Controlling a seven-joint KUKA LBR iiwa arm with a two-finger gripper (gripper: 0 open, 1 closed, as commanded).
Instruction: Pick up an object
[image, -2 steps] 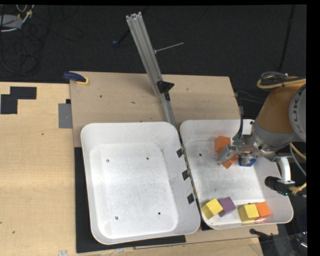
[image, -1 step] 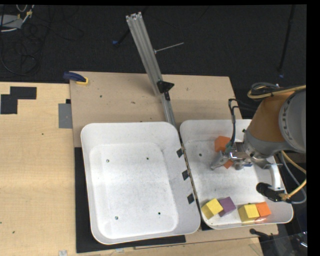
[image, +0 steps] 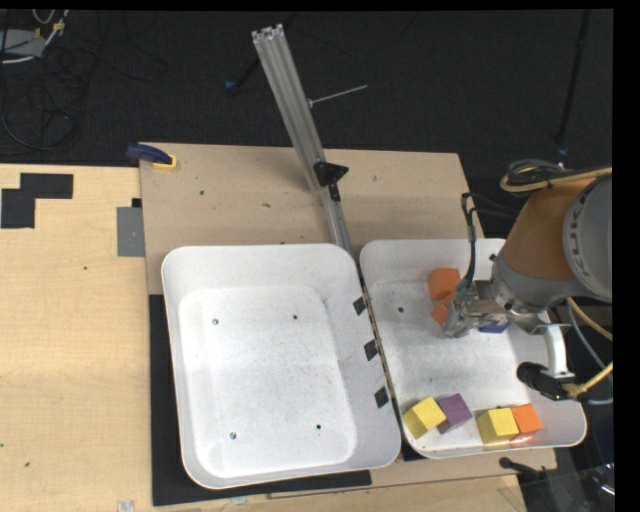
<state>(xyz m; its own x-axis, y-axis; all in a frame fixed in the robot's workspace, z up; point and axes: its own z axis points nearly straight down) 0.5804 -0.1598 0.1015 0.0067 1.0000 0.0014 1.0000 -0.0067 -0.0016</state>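
Orange block beside gripper

Right-hand white plastic bin has all the blocks. One orange cube sits up near the middle, and just under it there's a smaller orange piece that's partly hidden. Along the near edge: a yellow cube touching a purple cube, then a bit further right another yellow block pressed against an orange one.
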